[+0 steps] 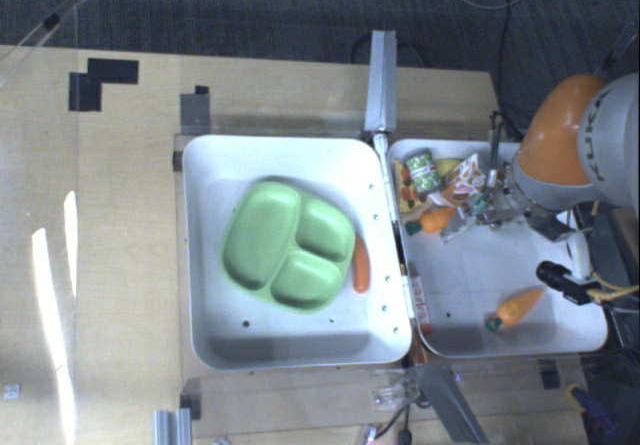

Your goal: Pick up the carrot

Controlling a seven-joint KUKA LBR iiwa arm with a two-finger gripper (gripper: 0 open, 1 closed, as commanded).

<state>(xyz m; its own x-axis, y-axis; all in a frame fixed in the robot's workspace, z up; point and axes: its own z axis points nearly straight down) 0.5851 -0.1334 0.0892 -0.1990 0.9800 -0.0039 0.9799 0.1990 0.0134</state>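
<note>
The near wall of the right bin (pixel 520 343) lies closest to the viewpoint, and the carrot (pixel 517 307) rests just inside it. The carrot lies flat and at a slant, with its green stem end toward the near wall and bare bin floor on its other sides. A second slim orange piece (pixel 360 268), possibly also a carrot, lies in the left bin (pixel 200 263), touching or just beside the right rim of the green divided plate (pixel 288 245). The gripper (pixel 487 201) sits over the far part of the right bin, at the edge of a cluster of food packets (pixel 432 178) and a small round orange item (pixel 435 221). Whether it is open or closed cannot be told, and nothing is visibly held. The step in hand is judged to be the approach, with no grasp made. The next move calls for travel toward the near wall, away from the cluster, then alignment across the carrot's narrow width before descent. Open floor between cluster and carrot leaves room for that travel. The near wall limits clearance on the stem side, so a closing direction along the wall is judged safer. The divider between the bins (pixel 400 263) stands well apart from this carrot.
</note>
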